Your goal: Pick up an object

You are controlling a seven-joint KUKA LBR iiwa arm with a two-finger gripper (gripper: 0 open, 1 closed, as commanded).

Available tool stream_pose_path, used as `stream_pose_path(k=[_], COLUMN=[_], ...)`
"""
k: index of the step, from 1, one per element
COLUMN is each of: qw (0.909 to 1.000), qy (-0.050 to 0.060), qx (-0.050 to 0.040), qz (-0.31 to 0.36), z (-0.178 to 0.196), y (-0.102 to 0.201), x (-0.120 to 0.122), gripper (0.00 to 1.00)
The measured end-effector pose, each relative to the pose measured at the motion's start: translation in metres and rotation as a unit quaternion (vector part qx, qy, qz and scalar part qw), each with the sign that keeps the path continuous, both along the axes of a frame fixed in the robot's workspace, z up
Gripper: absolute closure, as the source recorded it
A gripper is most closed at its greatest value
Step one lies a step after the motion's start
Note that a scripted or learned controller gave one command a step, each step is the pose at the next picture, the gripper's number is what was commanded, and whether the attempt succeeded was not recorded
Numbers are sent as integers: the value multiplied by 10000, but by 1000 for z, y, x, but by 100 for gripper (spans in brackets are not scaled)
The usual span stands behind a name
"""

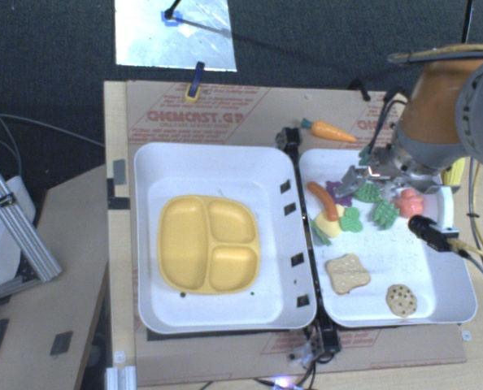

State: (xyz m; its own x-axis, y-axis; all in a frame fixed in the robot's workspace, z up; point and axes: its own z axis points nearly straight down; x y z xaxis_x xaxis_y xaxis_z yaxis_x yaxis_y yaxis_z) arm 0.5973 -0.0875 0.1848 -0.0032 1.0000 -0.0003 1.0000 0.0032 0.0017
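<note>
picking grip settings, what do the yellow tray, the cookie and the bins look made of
The yellow tray looks like moulded plastic: uniform colour, rounded compartments, a soft matte sheen. The cookie appears to be a toy, probably plastic or rubber, tan with dark spots; its small size leaves this open. The left bin and right bin look like thin, smooth white plastic with rounded, formed rims.

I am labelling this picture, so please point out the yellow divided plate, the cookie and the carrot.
yellow divided plate (pixel 182 242): camera view, on its large left compartment.
cookie (pixel 401 299): camera view, on the middle of its top face.
carrot (pixel 334 132): camera view, on its orange body.
</note>
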Motion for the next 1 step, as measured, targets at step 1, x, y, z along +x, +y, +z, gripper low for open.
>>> stream_pose_path(k=[1], qw=[10000], qy=[14], qx=[5], qz=[11], z=[-1], y=[17], x=[-21], gripper=[0])
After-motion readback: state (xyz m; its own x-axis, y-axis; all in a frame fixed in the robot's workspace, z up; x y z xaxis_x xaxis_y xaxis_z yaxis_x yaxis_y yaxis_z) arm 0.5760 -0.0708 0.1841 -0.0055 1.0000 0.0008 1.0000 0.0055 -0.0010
